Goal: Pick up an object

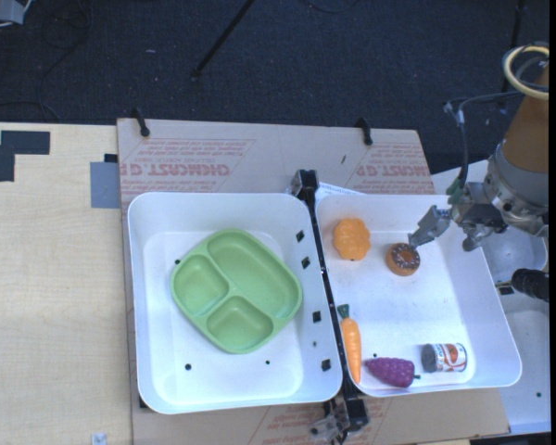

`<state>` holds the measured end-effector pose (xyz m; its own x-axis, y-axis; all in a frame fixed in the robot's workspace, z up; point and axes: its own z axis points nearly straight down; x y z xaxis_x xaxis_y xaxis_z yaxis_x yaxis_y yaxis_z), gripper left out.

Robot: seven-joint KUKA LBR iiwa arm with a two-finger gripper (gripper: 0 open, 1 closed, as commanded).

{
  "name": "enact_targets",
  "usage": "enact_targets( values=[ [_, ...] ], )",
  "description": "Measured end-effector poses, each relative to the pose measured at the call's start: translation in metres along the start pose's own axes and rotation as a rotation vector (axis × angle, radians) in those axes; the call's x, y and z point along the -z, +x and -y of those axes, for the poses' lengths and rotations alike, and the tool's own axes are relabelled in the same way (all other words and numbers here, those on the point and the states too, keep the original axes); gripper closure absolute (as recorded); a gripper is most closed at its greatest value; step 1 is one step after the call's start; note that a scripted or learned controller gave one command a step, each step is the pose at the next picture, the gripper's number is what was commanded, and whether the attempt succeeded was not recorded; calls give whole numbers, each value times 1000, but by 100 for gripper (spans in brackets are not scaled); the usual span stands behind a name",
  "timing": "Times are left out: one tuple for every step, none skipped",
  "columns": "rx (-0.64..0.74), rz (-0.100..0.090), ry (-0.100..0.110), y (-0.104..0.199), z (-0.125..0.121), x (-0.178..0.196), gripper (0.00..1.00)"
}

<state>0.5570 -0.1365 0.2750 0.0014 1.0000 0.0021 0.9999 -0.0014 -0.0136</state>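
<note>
Right now the gripper (449, 229) hangs open and empty at right, beside one donut (403, 259); nearby lie one orange (352, 238), carrot (351, 344), grape bunch (390, 371), can (445, 357).

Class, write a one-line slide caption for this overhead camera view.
Arm's tool hovers beside a donut in the right bin; a green divided plate fills the left bin.

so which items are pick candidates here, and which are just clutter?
Candidates, right bin: orange, donut nearest the gripper, carrot, purple grapes, can.

Clutter: green divided plate in left bin, cardboard sheet.
</note>
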Motion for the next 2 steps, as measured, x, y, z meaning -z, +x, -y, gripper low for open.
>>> enact_targets(
  values=[
    [2, 2, -11, 0, -2, 6, 0],
    [1, 1, -5, -8, -4, -54, 0]
  ],
)
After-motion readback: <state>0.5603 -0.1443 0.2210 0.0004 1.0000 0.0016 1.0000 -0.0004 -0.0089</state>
